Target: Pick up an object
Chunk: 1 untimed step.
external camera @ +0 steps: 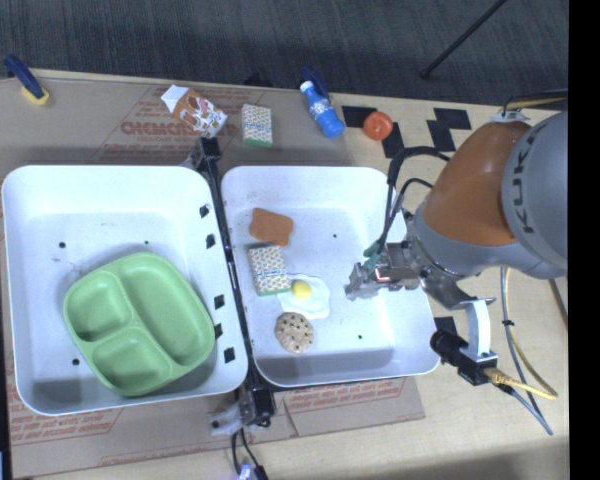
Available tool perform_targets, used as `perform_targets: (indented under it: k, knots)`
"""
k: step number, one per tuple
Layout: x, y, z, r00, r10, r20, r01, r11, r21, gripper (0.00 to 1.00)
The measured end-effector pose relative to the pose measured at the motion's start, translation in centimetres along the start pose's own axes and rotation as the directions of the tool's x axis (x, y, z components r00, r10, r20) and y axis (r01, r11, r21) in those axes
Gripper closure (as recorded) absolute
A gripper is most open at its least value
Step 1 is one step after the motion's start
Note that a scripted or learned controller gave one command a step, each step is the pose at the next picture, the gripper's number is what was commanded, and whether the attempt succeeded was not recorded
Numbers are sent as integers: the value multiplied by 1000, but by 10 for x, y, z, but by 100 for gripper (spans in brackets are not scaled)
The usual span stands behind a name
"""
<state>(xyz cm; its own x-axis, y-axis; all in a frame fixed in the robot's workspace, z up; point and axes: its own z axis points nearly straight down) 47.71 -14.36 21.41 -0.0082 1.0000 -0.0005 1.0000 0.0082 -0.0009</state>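
Gripper [360, 280] low in the right bin [310, 183], fingers too small and blurred to tell if open or closed; nothing visibly between them. Just left of the fingers: fried egg [306, 294], not touching. Further left, patterned packet [267, 268] touching the egg. Cookie [294, 332] below-left, orange-brown slab [270, 226] up-left. Well left, green divided tray [138, 320] in the left bin [40, 193]. Beyond the bins, above: blue bottle [322, 110], orange ball [378, 124].

Bench [100, 103]: 2 white bins [40, 198], blue bottle [322, 110], orange ball [378, 124].
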Motion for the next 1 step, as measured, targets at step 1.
perform_targets:
  k: [1]
  knots:
    - [6, 1, -1, 1000, -1, 0, 1, 1000, 0, 100]
